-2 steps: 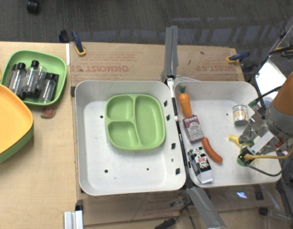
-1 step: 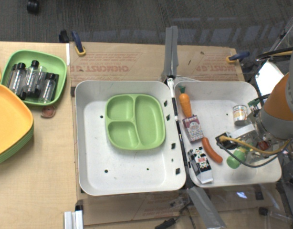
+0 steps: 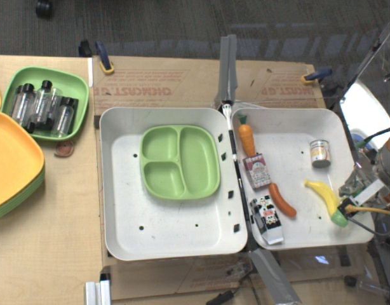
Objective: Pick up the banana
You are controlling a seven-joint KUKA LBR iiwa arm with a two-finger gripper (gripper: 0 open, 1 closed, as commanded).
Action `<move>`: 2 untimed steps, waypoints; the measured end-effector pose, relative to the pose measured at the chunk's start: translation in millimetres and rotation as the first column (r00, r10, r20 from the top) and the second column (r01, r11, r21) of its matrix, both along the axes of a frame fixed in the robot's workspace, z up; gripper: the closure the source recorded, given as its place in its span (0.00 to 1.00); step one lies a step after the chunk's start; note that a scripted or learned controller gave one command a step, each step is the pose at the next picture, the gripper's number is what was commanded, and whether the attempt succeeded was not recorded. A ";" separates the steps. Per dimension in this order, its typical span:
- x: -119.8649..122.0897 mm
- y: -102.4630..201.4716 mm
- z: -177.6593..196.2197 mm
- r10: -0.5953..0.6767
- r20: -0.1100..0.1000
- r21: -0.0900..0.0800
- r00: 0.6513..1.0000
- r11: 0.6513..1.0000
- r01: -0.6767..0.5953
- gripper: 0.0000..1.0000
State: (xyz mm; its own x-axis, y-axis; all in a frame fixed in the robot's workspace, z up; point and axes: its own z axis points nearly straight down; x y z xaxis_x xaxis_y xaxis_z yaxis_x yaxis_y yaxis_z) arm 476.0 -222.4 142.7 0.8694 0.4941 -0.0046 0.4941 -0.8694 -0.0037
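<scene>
The yellow banana (image 3: pixel 324 194) lies in the right bin (image 3: pixel 296 122), near its right wall, pointing from upper left to lower right. A small green piece (image 3: pixel 339 219) sits at its lower end. My gripper (image 3: pixel 360 186) hangs at the bin's right rim, just right of the banana and apart from it. The frame edge cuts off much of the gripper.
The right bin also holds a carrot (image 3: pixel 246 138), a small maroon packet (image 3: pixel 256 170), a red sausage (image 3: pixel 282 200), a black-and-white carton (image 3: pixel 268 216) and a small can (image 3: pixel 320 152). A green divided plate (image 3: pixel 180 162) lies in the left bin (image 3: pixel 119 189). On the bench at left stand a green tray of bottles (image 3: pixel 46 103) and orange plates (image 3: pixel 14 170).
</scene>
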 end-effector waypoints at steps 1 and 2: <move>15.6 90.6 -4.0 -0.100 -0.001 0.000 0.995 0.995 0.100 1.00; 3.4 111.5 9.8 -0.279 0.000 -0.002 0.960 0.960 0.279 1.00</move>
